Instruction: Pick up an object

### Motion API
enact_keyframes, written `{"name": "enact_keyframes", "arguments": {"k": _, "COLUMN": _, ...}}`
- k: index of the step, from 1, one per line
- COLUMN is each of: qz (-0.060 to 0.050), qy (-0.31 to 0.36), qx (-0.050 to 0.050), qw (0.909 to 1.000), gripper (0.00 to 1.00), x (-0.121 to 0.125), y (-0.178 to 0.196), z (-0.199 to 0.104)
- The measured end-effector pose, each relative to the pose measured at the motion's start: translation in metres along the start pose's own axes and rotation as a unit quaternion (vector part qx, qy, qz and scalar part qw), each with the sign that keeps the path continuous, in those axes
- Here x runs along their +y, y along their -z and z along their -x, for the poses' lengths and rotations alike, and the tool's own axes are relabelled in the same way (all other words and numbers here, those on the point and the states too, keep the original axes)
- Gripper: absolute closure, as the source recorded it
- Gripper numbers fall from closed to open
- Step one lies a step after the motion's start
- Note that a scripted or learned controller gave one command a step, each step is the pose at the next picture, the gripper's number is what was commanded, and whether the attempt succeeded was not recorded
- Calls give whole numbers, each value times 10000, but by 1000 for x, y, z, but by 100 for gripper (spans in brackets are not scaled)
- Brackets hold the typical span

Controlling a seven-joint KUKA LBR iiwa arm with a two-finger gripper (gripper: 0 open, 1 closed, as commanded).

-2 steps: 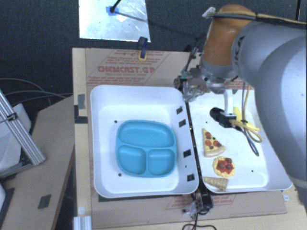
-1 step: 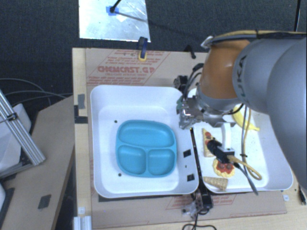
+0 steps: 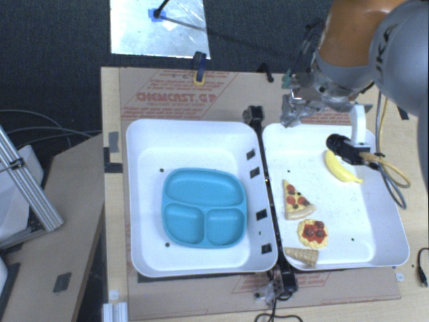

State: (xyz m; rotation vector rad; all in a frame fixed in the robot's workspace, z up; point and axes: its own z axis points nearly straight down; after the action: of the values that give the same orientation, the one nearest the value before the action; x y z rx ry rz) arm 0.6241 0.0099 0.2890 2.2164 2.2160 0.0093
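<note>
The yellow banana (image 3: 340, 168) lies in the right bin (image 3: 375, 227), near its back right part, with its long axis slanting from the back left to the front right and its curve bowed toward the front. The pizza slice (image 3: 295, 200) sits near the bin's left wall, tip to the back, crust to the front. In front of it lie a small round pizza (image 3: 313, 233) and then a tan wedge (image 3: 301, 255) by the front rim, with its thin end to the left.

Both bins rest on a cardboard sheet (image 3: 181, 92) with red print, and dark carpet (image 3: 53, 52) lies around it. The left bin (image 3: 144, 180) holds a blue divided plate (image 3: 204, 206). A shiny metal sheet (image 3: 157, 15) lies on the floor beyond the bench.

The gripper (image 3: 293, 117) hangs over the back left corner of the right bin, apart from all the food. I cannot tell whether it is set wide or narrow.
</note>
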Motion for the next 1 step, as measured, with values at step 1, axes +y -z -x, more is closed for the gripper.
{"name": "enact_keyframes", "arguments": {"k": 1, "qz": -104, "qy": -8, "qx": 12, "qw": 9999, "gripper": 100, "x": -91, "y": -109, "z": 14}}
